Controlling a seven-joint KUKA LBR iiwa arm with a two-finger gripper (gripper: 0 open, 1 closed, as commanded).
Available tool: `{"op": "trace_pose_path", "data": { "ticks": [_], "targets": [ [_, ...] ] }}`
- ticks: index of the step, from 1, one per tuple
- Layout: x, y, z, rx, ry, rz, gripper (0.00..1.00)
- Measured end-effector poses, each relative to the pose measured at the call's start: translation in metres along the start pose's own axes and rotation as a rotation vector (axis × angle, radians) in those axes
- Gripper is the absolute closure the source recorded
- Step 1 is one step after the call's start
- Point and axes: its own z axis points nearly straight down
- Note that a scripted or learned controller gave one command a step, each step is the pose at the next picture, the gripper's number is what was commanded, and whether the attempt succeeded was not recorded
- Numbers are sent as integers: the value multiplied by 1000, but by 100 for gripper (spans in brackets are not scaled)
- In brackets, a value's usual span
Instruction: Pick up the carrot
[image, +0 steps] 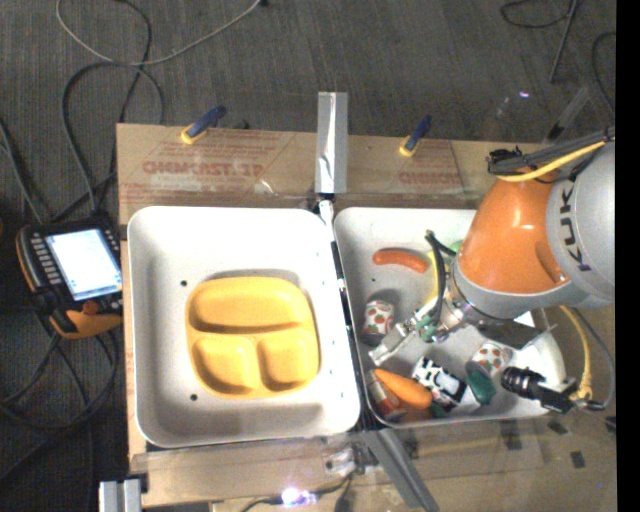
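The two-finger gripper (400, 338) hangs in the right bin (350, 240); whether it is released or clenched, I cannot tell. The orange tapered plastic carrot (402, 386) lies near-left: probably light, stiff, slippery; grip mid-body.

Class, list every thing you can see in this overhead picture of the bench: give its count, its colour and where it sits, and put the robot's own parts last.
Bins: two, white; left bin and right bin side by side on the bench.
Divided tray: one, yellow, inside the left bin.
Carrot: one, orange, near front corner of the right bin.
Sausage-like piece: one, orange-red, rear of the right bin.
Patterned ball: one, white with red and green, right bin beside the divider.
Black-and-white toy: one, right of the carrot.
Handheld screen: one, black and orange, left of the bins.
Clamps: two, blue and yellow, rear board.
Arm: one, grey and orange, over the right bin.
Gripper: one, mid right bin.
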Motion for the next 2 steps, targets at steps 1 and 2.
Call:
{"op": "trace_pose_path", "data": {
  "ticks": [1, 2],
  "targets": [
    [-50, -24, 17, 0, -1, -236, 0],
    [-96, -17, 93, -10, -9, -348, 0]
  ]
}}
